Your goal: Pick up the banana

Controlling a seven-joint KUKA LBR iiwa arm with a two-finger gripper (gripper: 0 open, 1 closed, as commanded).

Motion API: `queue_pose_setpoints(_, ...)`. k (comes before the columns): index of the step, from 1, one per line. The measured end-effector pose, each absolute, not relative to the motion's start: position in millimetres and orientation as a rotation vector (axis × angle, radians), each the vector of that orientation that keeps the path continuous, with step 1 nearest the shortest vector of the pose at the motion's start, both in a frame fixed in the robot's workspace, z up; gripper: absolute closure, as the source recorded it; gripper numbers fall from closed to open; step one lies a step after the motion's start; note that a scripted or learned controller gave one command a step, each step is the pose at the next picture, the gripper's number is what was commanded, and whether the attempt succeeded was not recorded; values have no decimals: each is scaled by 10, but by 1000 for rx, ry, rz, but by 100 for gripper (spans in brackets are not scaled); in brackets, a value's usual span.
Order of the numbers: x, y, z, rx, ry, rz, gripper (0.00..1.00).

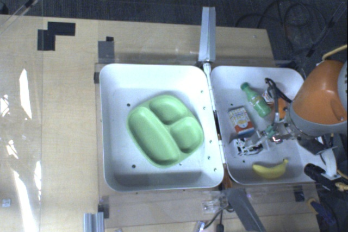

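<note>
At the near edge of the right bin lies the banana, probably light, curved and smooth-skinned; its thicker middle looks best to pinch. The tool hovers just above it, cluttered with wiring; whether it's open, I cannot tell.

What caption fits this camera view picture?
Robot claw hovers above the banana in the right bin.
</note>
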State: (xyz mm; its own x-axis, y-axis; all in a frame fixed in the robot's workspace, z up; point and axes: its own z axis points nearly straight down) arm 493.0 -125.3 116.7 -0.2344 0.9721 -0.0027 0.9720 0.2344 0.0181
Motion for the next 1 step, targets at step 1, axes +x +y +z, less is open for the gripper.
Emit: queue_pose_setpoints(1, 5435, -1457, 2261, 2106, 2320, 6, 0)
